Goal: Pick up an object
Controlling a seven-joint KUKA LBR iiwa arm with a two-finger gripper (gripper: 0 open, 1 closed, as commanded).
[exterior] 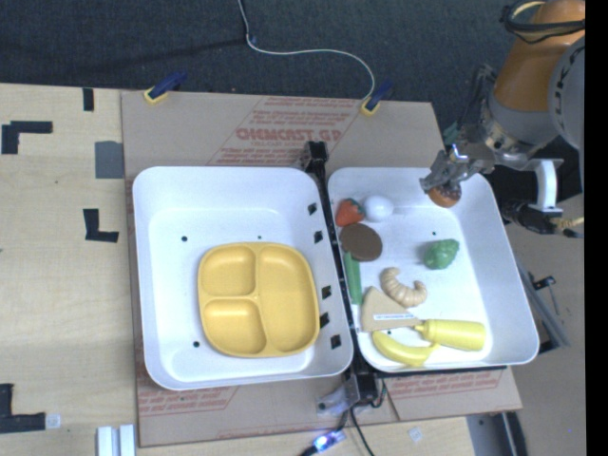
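Note:
My gripper (444,184) hangs over the far right corner of the right bin (505,255). Its fingers are shut on a small orange-red object (444,197), which sits at the fingertips just above the bin's back rim. Lower in the same bin lie a red toy with a green top (350,211), a white ball (379,207), a brown disc (362,242), a green broccoli piece (440,253), a tan croissant (404,288), a yellow banana (399,351) and a yellow-handled knife (446,332).
The left bin (157,255) holds a yellow divided plate (257,298). A green stick (352,278) lies along the wall between the bins. The grey arm with its orange band (537,60) comes in from the upper right. Cardboard (275,131) lies under both bins.

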